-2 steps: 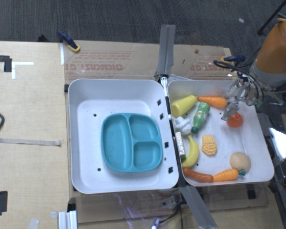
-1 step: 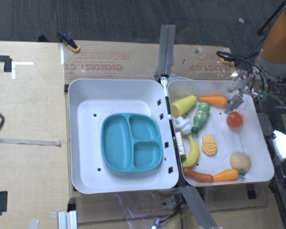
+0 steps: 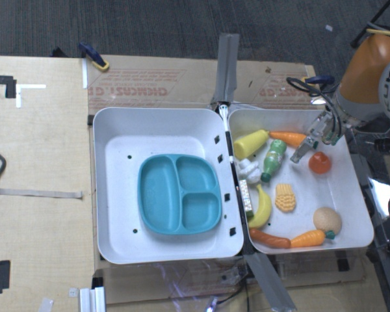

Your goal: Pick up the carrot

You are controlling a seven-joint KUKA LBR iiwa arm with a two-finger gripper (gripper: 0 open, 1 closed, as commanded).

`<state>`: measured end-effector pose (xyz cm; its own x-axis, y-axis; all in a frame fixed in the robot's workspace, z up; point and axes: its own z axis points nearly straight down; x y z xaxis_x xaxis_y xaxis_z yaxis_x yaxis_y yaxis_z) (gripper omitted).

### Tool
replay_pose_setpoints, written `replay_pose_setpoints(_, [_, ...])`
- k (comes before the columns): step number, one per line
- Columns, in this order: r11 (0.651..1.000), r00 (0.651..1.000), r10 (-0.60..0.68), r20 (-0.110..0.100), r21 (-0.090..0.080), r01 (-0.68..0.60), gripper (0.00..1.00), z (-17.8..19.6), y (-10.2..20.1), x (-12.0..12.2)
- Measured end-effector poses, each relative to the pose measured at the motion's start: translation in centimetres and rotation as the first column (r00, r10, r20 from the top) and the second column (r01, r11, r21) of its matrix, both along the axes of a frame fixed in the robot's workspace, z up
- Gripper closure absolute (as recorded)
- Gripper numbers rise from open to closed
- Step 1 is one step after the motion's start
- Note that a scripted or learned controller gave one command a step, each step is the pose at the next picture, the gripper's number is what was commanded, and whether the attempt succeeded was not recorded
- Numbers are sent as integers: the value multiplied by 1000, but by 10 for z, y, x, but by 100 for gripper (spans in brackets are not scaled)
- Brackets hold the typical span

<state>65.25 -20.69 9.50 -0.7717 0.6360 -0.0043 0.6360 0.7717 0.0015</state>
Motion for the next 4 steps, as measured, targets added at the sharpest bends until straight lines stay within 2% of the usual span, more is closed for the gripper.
replay_pose_setpoints(1, [936,936,-353,-3,1,353,0,-2,11,-7])
replay_pose_setpoints(2, [937,937,-350,0,-2,350,100,8,11,-6])
replay_pose_setpoints(3, [886,885,-465,-14,-4,465,100,-6,28,3])
replay_pose_setpoints(4, [918,918,-396,-2,1,396,100,41,75,-2])
